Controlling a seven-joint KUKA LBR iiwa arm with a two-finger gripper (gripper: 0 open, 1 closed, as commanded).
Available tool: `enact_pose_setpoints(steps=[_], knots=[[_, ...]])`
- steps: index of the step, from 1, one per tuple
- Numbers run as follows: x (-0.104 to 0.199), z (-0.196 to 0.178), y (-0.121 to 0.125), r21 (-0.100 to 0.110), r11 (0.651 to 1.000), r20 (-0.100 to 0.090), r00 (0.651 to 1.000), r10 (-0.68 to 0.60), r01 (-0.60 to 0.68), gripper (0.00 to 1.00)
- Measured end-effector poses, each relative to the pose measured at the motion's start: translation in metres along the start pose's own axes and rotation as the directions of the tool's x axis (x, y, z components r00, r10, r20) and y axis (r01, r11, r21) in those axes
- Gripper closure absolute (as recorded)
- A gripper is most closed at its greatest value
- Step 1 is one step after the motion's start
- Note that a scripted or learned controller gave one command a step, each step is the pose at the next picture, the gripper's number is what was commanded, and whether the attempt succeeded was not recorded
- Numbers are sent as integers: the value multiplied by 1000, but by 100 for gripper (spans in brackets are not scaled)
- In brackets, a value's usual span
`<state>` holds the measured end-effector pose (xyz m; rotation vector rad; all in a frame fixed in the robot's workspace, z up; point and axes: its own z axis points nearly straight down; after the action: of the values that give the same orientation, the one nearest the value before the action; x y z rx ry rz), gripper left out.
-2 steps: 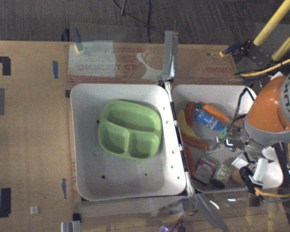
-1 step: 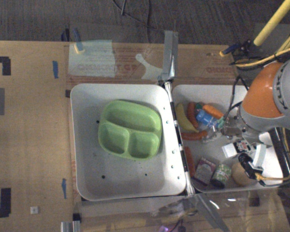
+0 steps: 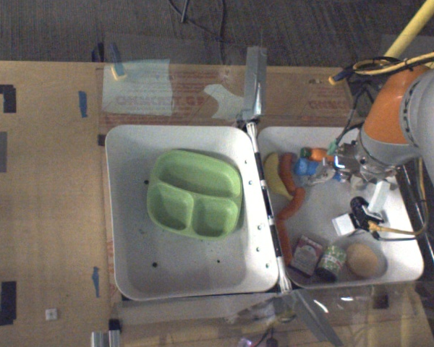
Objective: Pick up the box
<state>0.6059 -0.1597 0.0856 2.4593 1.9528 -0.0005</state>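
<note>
Maroon box [image 3: 307, 254] lies at 6 o'clock in the right bin [image 3: 320, 215], not yet grasped.
My gripper [image 3: 333, 166] hovers near 12 o'clock, and I cannot tell its grip state. I judge it could snag the can [image 3: 333, 262] crowding the box's 3 o'clock side.

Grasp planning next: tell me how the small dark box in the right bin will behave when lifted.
The box looks like a flat-sided carton, so it is probably stiff and unlikely to roll. It is small, so likely light. It sits close beside a green container, which a grasp might nudge.
</note>
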Motion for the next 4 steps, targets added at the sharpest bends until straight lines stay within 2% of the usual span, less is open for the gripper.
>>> enact_pose_setpoints(steps=[1,2,3,4], knots=[[4,-1,-42,0,999,-1,999,53,-53,0],[-31,-32,45,0,957,0,957,289,-289,0],[-7,-1,-82,-1,996,-3,996,91,-91,0],[25,-1,-32,-3,993,-2,993,120,-120,0]])
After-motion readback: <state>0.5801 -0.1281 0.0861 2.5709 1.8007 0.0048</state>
